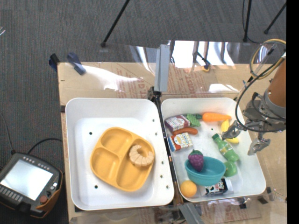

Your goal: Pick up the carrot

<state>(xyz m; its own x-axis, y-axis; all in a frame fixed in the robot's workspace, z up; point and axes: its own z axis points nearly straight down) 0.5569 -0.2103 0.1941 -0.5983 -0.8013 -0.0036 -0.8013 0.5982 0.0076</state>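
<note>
Cardboard-topped bench, two white bins, and our two-finger gripper (pixel 246 139) hangs spread and empty over the right white bin (pixel 259 174), so we should swing toward the far wall where the orange plastic carrot (pixel 216 117) lies beside the yellow banana (pixel 226 126), straddling it across its width.

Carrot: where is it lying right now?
In the camera view the carrot lies near the far edge of the right bin, just beyond the banana, left of the gripper.

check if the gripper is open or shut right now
Open. The gripper has its two fingers spread wide apart with nothing between them, hovering over the right bin; the carrot lies apart from it.
</note>
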